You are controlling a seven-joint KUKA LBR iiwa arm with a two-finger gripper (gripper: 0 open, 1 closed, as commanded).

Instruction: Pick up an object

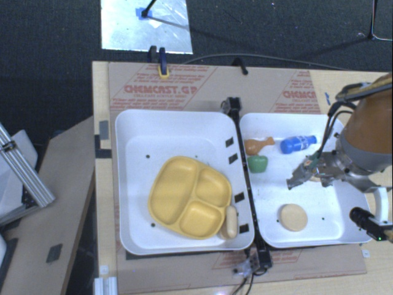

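In the right bin [270,226] lie a blue bottle [298,144], an orange drumstick-shaped toy [258,144], a green pepper-like piece [258,163] and a round tan cookie [293,217]. My gripper [301,177] hangs over the middle of the right bin, right of the green piece and above the cookie in the view. Nothing shows between its dark fingertips. The left bin [141,140] holds a yellow divided plate [190,196] with a small beige piece [231,221] at the plate's right edge.
A black divider clamp [241,165] runs between the two bins. The bins rest on a cardboard sheet [202,85] over the bench. A yellow clip [163,66] sits at the cardboard's far edge. The arm's orange band [374,118] looms over the right bin's right side.
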